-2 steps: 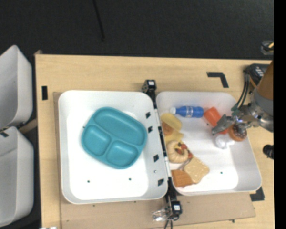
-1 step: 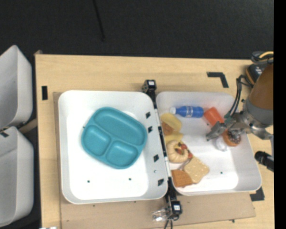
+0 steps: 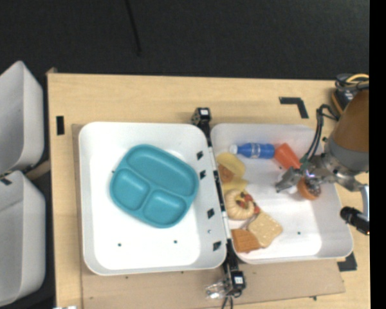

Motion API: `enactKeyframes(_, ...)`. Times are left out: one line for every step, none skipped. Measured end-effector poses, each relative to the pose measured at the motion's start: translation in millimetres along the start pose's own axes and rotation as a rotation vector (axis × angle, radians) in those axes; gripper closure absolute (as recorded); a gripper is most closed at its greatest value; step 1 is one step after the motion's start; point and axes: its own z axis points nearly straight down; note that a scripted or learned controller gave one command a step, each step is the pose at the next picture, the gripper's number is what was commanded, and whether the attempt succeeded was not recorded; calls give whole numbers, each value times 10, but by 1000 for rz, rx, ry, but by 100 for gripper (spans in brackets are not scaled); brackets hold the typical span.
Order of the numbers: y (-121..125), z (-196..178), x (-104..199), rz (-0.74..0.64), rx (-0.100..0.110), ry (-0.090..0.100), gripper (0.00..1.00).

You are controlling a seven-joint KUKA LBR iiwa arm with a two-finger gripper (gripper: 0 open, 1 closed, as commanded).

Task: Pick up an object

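From my remote seat I see the arm (image 3: pixel 350 134) as a rounded grey body with a broad orange-brown band above the wrist. Black cables (image 3: pixel 320 131) loop along its side, and yellow and black wiring bunches near its top. The gripper (image 3: pixel 294 179) is small, made of dull grey metal with thin pointed fingers, and a dark cylindrical fitting juts out below the wrist.

Arm in frm right, pincer (image 3: pixel 294 179) low.

A teal divided plate (image 3: pixel 155 185) lies in the left bin (image 3: pixel 96 250); the gripper (image 3: pixel 294 180) hangs over the right bin (image 3: pixel 321 246) beside food items.
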Motion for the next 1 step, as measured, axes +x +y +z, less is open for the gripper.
enactKeyframes(11, -102, -20, 4, -4, -2, 100)
